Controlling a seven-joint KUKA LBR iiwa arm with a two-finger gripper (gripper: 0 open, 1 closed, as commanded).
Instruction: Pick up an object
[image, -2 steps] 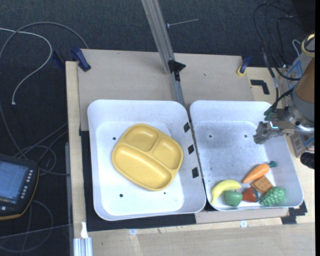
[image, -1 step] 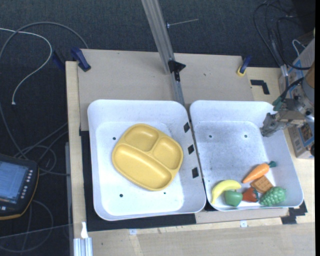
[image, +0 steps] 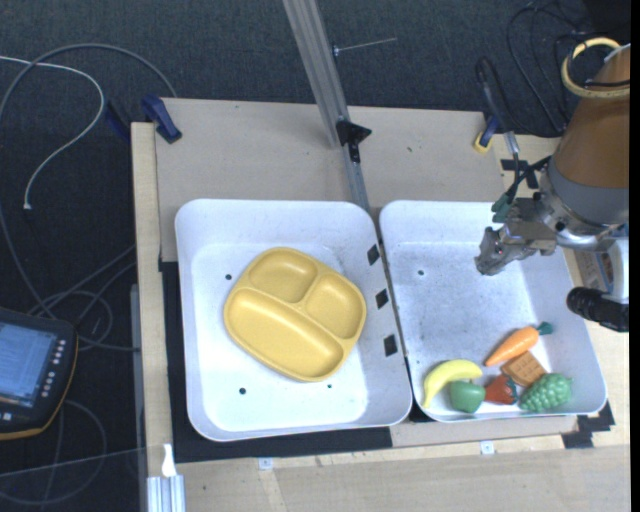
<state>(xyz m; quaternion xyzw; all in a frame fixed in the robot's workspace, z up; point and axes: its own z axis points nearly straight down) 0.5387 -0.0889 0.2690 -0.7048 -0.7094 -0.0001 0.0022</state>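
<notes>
Nowhere legible writing, gripper above right bin

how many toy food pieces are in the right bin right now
6, all bunched in the near corner of the right bin: banana, green apple, red piece, carrot, brown cracker-like piece, green broccoli-like piece. More may hide underneath.

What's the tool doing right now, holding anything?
Tool: holds nothing visible, hanging over the right bin; open or closed cannot be told.

Glossy yellow plastic plate; matt white bins; wooden bench.
</notes>
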